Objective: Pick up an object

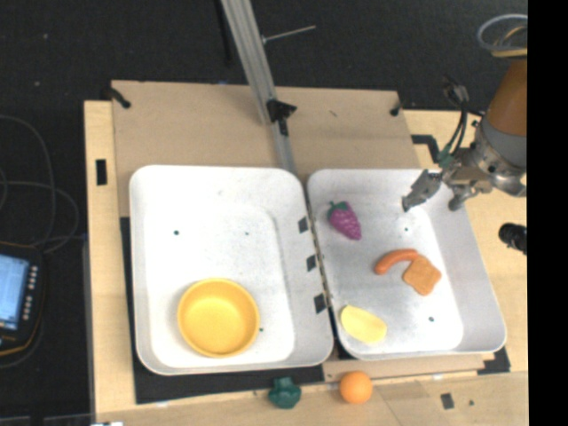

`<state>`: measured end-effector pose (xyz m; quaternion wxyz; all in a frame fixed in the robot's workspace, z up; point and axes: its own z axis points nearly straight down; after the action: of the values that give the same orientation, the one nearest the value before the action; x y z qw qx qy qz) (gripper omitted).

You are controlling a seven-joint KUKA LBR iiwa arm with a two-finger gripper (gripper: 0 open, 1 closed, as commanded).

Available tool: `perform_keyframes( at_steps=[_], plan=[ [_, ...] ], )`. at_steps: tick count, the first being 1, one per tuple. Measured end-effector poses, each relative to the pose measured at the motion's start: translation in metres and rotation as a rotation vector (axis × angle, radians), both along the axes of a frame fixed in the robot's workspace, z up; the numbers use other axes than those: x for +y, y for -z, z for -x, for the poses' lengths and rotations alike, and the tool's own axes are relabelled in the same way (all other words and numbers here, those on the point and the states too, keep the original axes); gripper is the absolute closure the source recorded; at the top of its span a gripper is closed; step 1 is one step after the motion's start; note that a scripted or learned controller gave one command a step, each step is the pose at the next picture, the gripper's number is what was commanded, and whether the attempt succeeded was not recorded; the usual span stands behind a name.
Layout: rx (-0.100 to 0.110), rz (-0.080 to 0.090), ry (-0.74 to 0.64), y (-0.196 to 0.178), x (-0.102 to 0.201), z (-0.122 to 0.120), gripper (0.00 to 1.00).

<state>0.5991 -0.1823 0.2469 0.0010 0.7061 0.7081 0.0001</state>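
Note:
The right bin [461, 327] holds a purple bunch of grapes [345, 220] near its upper left, an orange sausage [393, 260] and an orange-brown biscuit-like piece [422, 277] right of the middle, and a pale yellow piece [362, 324] at the front left. My gripper [437, 193] hangs over the upper right part of this bin, open, its fingers spread with nothing between them. It stands above and to the right of the sausage, well apart from it.
A yellow bowl [217, 316] sits in the front of the left bin [160, 202]. An orange ball [355, 387] and a small green object [284, 393] lie on the bench in front of the bins. A metal pole [257, 60] slants up behind them.

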Motion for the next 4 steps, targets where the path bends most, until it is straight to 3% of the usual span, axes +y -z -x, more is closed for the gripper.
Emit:
perform_keyframes(
  at_steps=[1, 4],
  plan=[
    [0.0, 0.0, 0.0, 0.0, 0.0, 0.0, 0.0],
    [0.004, 0.0, 0.003, 0.148, -0.006, 0.016, 0.0]
  ],
)
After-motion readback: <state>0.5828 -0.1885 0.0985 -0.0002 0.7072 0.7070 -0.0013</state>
